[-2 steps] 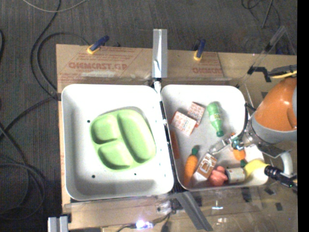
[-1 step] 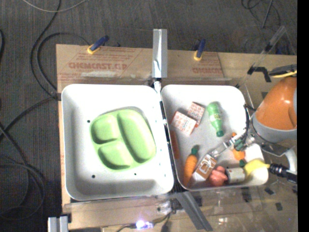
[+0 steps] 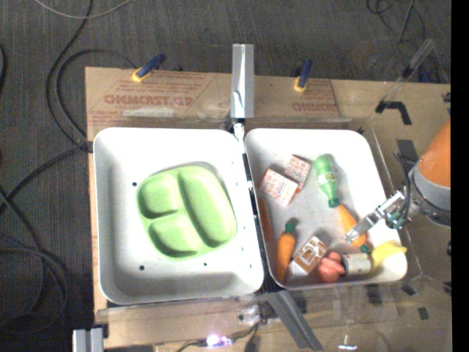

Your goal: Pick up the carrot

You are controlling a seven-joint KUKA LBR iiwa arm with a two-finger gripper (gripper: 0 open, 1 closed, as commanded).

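The carrot (image 3: 284,249), orange with a green top, lies near the front left of the right bin (image 3: 304,139), pointing toward the front wall. My gripper (image 3: 368,224) hangs low over the right side of that bin, about a hand's width to the right of the carrot and apart from it. It sits just over a second orange piece (image 3: 344,215) that lies below the green bottle (image 3: 327,178). Nothing shows held in the gripper.
Around the carrot lie two small printed cartons (image 3: 279,185), a brown box (image 3: 311,251), a red-pink item (image 3: 331,267), a small can (image 3: 357,262) and a yellow fruit (image 3: 388,254). The left bin (image 3: 110,196) bears a green divided plate (image 3: 187,210).
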